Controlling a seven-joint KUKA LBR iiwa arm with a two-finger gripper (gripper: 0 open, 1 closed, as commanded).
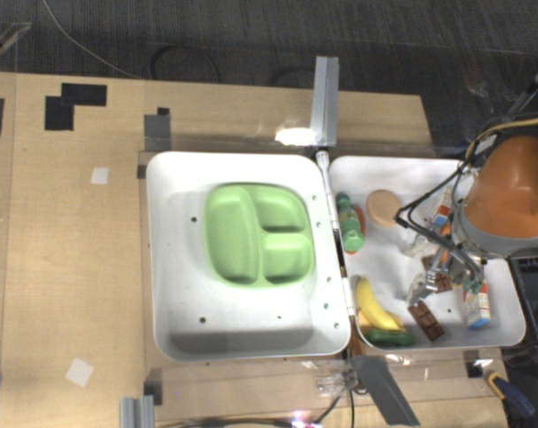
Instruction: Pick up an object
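Reaching in from the right, the grey arm (509,199) with its orange band hung over the right-hand bin (509,333) as a program attempted to pick up an object. The gripper (432,279) sat low among the clutter, its tip close above a small brown block (426,320) near the bin's front edge; how far it stood open, and whether it had hold of anything, could not be told through the tangle of cables and hardware. The likeliest candidates lay crowded together: a banana (373,305) just left of the block, with a dark green item (393,336) touching its lower end, a green bottle (349,224) along the bin's left wall, a tan round piece (384,208) beside it, and a small white bottle (477,303) under the wrist. A closing grasp risked skidding off the flat block, nudging it into the banana, or catching two things at once. The left bin (179,328) held a green divided tray (255,233).
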